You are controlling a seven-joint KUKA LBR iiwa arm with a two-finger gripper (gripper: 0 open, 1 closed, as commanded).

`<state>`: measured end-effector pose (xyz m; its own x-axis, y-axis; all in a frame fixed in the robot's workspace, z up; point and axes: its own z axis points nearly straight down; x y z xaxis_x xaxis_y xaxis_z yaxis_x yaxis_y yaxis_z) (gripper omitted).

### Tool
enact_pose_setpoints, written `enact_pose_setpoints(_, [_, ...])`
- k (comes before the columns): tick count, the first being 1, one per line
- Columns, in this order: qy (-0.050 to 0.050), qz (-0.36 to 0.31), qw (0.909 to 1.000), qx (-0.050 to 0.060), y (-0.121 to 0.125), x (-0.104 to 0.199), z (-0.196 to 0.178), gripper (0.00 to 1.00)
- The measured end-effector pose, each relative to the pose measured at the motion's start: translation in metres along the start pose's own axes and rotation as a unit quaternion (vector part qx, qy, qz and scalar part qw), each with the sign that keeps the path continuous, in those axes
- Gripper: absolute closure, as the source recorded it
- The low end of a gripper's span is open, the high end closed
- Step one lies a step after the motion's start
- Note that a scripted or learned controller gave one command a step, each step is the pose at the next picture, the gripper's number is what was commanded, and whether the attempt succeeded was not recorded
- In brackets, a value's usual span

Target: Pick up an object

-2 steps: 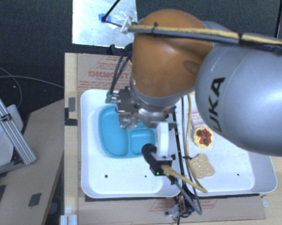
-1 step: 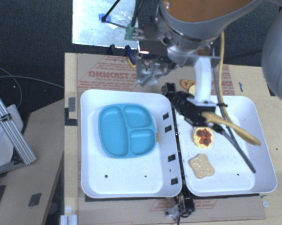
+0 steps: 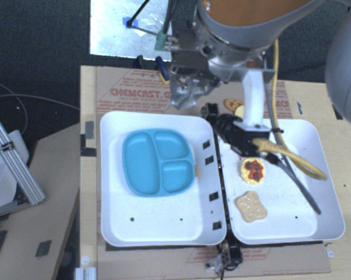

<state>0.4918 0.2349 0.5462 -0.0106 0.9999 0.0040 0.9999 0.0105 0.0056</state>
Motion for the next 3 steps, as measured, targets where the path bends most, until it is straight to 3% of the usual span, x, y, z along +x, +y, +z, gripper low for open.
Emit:
enact_pose_setpoints(1, [-0.003, 0.006, 1.0000, 0.004, 0.049, -0.002, 0.102, 1.00])
enact_pose_setpoints(2, [-0.002, 0.005, 1.0000, 0.002, 0.047, -0.002, 0.097, 0.00])
enact_pose_setpoints(3, [-0.003, 0.005, 1.0000, 0.005, 0.042, -0.002, 0.203, 0.00])
